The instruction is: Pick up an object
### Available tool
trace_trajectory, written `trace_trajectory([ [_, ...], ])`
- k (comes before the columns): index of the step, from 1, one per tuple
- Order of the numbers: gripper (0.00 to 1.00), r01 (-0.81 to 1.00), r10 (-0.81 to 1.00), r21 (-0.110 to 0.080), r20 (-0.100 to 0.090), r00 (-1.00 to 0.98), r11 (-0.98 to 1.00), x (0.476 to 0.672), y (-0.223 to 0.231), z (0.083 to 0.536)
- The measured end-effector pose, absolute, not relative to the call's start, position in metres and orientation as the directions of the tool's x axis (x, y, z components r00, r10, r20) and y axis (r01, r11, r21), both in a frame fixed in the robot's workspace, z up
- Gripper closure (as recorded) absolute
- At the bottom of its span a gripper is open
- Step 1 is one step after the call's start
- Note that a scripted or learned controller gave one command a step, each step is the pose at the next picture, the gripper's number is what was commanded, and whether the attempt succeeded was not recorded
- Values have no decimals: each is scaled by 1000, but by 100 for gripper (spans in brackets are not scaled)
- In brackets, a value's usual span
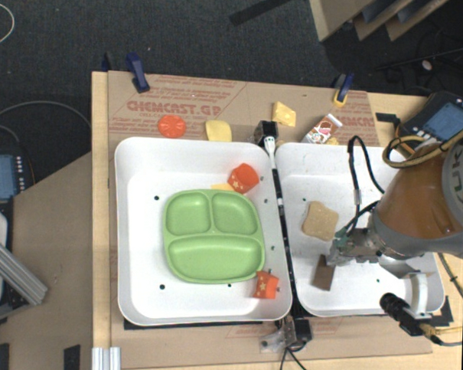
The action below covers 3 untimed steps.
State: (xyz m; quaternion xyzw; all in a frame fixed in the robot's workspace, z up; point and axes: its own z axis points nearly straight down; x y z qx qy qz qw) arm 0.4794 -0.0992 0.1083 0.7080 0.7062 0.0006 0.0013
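Observation:
My gripper [338, 250] hangs over the right bin [410, 303], low near its middle, on the arm that reaches in from the right. A dark brown block [323, 275] sits right below and left of the gripper tip, touching or nearly touching it; I cannot tell whether it is gripped. A tan bread-like square [320, 221] lies just up and left of the gripper on the bin floor. In the left bin [131, 214] rest a green divided plate [212, 236], a red-orange block [244, 178] and a small orange-red piece [266, 285].
Behind the bins on the board lie an orange round piece [171, 126], a yellow piece [218, 131], a yellow wedge [284, 114] and a small red-and-white packet [322, 131]. Blue clamps [137, 73] hold the board's far edge. Cables [359, 167] trail over the right bin.

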Motion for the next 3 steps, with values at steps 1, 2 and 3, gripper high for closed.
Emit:
trace_trajectory([
  [1,100,1000,1000,10,-5,4,-4,481,-144,193],
  [2,100,1000,1000,4,0,-5,5,480,-85,209],
  [3,100,1000,1000,7,-3,0,0,480,-88,218],
])
